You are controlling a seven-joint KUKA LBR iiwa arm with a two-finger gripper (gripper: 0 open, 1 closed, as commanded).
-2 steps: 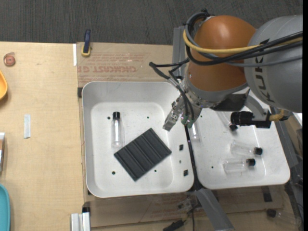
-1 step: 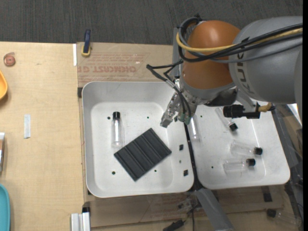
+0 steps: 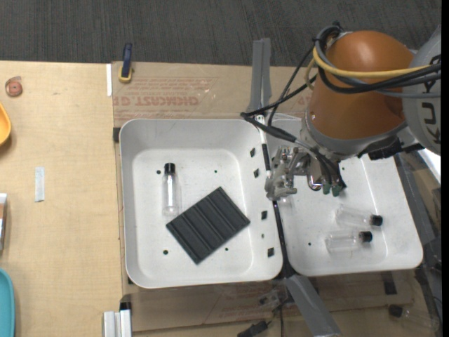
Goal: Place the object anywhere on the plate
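Toward the lower right of the frame, in the right bin (image 3: 403, 255): two clear capped vials, the lower vial (image 3: 347, 241) and the upper vial (image 3: 358, 219), lying on their sides near each other, apart from the pincer. Probably the things to move, either one. Lower centre-left, in the left bin (image 3: 129, 202): the dark ribbed plate (image 3: 208, 225), flat and turned askew, with a third vial (image 3: 169, 187) just beside its upper left corner, off the plate. Higher, right of centre: the pincer (image 3: 305, 180), hanging over the right bin's left side, close to the seam between bins; cannot tell whether spread or pressed together, and nothing seen held in it. To do the step well: swing right and down the frame to a vial, come down square across its round body, not along it, grip near the middle so it cannot roll away, then carry left over both rims. Around the bins, a tan worktop (image 3: 63, 139); along the top edge, dark carpeted floor (image 3: 175, 12).
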